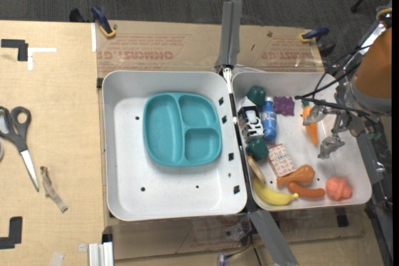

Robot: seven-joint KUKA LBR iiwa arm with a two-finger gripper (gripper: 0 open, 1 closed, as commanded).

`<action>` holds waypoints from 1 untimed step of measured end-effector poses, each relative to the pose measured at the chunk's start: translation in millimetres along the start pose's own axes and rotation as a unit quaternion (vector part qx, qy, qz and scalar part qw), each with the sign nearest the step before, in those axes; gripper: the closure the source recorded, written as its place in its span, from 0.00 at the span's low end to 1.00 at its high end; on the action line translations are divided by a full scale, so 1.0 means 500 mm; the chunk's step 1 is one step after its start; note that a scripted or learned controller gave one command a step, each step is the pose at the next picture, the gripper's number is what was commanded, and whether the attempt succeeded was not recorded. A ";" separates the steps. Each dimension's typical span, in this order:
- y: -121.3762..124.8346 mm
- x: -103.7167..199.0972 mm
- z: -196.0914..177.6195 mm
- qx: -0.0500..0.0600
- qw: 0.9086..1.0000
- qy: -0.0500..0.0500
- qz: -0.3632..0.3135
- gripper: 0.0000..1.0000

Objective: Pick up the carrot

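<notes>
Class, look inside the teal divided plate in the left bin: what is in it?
All three compartments of the teal divided plate look bare. Whatever lies beneath it on the left bin floor is covered.

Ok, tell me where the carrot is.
The carrot lies in the right bin, toward its far right side, beside the gripper and right of the purple toy.

The carrot (311, 131) is a small orange tapered piece, standing nearly upright in the picture with its narrow tip toward 6 o'clock. It lies on the white floor of the right bin (358, 162), toward that bin's 2 o'clock part.
</notes>
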State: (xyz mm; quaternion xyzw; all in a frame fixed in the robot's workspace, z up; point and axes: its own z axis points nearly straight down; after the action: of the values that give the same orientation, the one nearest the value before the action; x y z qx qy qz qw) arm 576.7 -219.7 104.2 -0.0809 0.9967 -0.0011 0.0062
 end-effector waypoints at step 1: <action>0.003 -0.077 0.022 -0.001 1.000 0.003 -0.007 0.00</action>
State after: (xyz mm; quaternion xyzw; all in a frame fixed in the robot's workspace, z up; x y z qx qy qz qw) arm 614.7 -211.9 93.9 -0.0879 0.9961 -0.0006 0.0035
